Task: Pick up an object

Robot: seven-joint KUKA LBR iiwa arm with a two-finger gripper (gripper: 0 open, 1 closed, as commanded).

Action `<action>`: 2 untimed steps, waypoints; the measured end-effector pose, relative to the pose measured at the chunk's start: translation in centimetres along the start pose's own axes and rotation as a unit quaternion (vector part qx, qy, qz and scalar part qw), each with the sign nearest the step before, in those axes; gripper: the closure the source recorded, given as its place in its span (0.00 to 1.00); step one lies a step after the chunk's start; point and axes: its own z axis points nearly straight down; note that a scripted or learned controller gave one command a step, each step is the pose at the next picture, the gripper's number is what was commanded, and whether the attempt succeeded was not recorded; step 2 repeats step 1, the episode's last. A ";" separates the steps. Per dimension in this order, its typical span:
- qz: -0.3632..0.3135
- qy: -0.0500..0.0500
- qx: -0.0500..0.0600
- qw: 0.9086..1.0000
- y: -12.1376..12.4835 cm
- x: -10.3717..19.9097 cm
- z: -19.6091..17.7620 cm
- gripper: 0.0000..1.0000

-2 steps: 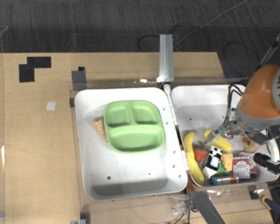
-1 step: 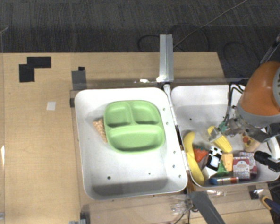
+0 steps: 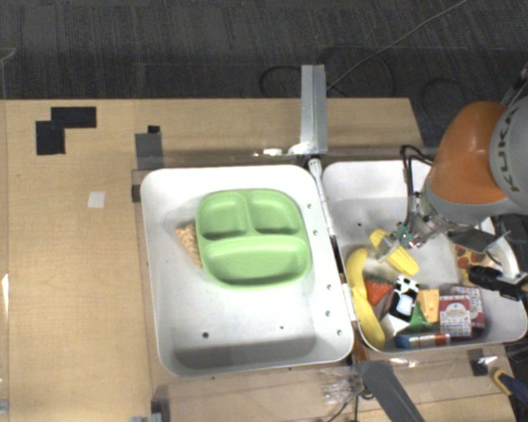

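Observation:
The arm comes in from the right, and its gripper [image 3: 409,235] hangs low inside the right bin [image 3: 361,200], near the bin's middle. Its tip is right at the upper end of a yellow ridged corn-like piece [image 3: 401,260]; I cannot tell whether they touch. A banana [image 3: 359,289] curves along the bin's left wall. Below the gripper lie an orange piece [image 3: 377,291], a black and white object [image 3: 401,301], a green wedge [image 3: 428,305], a red box [image 3: 460,312] and a red and blue marker [image 3: 422,340].
The left bin [image 3: 173,327] holds a green divided plate [image 3: 250,236] with a tan cracker-like piece [image 3: 188,243] poking out at its left edge. A metal post [image 3: 313,109] stands behind the bins. Cables run along the right bin's right rim [image 3: 518,279].

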 end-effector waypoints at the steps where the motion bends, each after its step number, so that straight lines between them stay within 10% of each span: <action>1: 0.058 0.000 0.000 0.998 6.6 3.2 -8.3 1.00; 2: 0.058 0.000 0.000 0.998 6.6 3.2 -8.3 1.00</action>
